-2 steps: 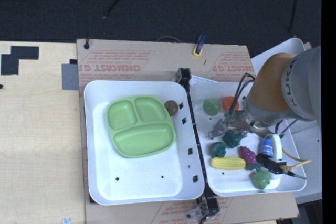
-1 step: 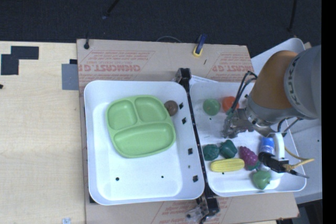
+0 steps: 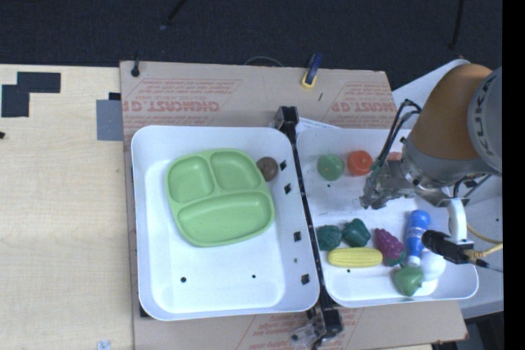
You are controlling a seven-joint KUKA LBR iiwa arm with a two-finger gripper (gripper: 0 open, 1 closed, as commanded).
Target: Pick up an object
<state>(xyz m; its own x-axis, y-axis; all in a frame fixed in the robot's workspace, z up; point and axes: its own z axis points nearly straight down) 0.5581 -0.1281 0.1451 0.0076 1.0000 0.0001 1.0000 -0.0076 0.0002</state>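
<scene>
My gripper [image 3: 373,199] hangs low over the middle of the right bin [image 3: 340,297], its dark fingers pointing down and left over bare bin floor. A green round toy [image 3: 330,167] and a red-orange tomato [image 3: 358,162] lie just above and left of it. Below it sit two dark green pieces [image 3: 329,237] [image 3: 356,232], a yellow corn cob [image 3: 355,257], a purple grape bunch [image 3: 389,243], a blue and white bottle [image 3: 416,235] and a green piece [image 3: 407,280]. Nothing shows between the fingers.
The left bin [image 3: 156,275] holds a green divided plate [image 3: 220,196] with a brown ball [image 3: 267,168] by its upper right corner. A black divider [image 3: 300,209] runs between the bins. Cardboard lies under both bins.
</scene>
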